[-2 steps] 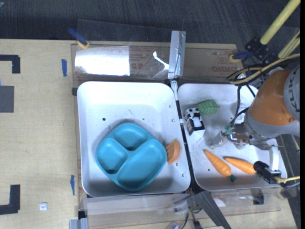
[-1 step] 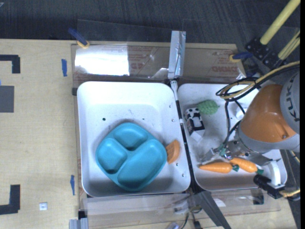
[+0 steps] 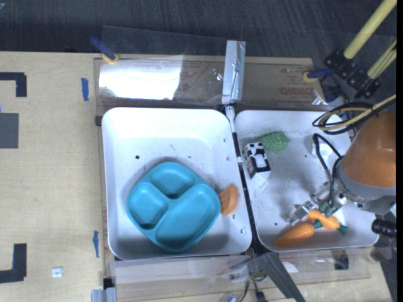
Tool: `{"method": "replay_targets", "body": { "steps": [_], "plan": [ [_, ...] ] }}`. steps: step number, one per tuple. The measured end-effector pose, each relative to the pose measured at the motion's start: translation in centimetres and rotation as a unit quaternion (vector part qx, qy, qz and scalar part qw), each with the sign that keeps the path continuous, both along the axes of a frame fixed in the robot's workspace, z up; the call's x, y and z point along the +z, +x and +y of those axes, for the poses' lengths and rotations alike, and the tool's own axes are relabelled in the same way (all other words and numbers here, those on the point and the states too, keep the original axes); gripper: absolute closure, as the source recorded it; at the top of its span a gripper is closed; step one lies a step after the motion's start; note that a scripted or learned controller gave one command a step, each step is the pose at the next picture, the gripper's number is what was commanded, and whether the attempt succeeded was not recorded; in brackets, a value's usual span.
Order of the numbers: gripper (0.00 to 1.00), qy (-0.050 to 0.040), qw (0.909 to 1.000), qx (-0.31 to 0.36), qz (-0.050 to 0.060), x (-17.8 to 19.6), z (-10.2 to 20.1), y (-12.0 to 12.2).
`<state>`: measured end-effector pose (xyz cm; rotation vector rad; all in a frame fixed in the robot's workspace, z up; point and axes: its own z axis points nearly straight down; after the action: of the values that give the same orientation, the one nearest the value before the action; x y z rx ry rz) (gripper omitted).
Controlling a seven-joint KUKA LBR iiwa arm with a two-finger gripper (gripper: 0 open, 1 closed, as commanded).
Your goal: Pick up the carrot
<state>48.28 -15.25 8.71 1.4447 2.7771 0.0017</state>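
Observation:
The carrot (image 3: 295, 234) lies near the front edge of the right bin (image 3: 283, 187), its orange body pointing left. Its thicker end and green top (image 3: 340, 228) point right. My gripper (image 3: 310, 210) hangs low over the bin, just above and behind the carrot's thick end, touching it or very close to it. The grey arm with its orange band (image 3: 375, 156) comes in from the right and hides the bin's right side. The carrot still rests on the bin floor.
A green leafy toy (image 3: 275, 141) and a black-and-white object (image 3: 256, 158) lie at the back left of the right bin. The left bin (image 3: 126, 137) holds a blue divided plate (image 3: 173, 204), with an orange piece (image 3: 228, 199) beside it. Black cables (image 3: 327, 159) loop by the arm.

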Motion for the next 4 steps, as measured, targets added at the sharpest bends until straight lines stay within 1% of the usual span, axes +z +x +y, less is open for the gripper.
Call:
{"method": "replay_targets", "body": {
  "steps": [1, 2, 3, 4],
  "plan": [
    [0.0, 0.0037, 0.985, -0.173, 0.001, -0.04, -1.07, -0.02],
    [0.0, 0.0046, 0.9226, -0.386, 0.0, -0.06, -0.74, -0.03],
    [1.0, 0.0044, 0.9225, -0.386, -0.002, 0.93, -0.79, 0.14],
    [0.0, 0.0043, 0.9225, -0.386, -0.001, 0.89, -0.79, 0.11]
  ]
}}
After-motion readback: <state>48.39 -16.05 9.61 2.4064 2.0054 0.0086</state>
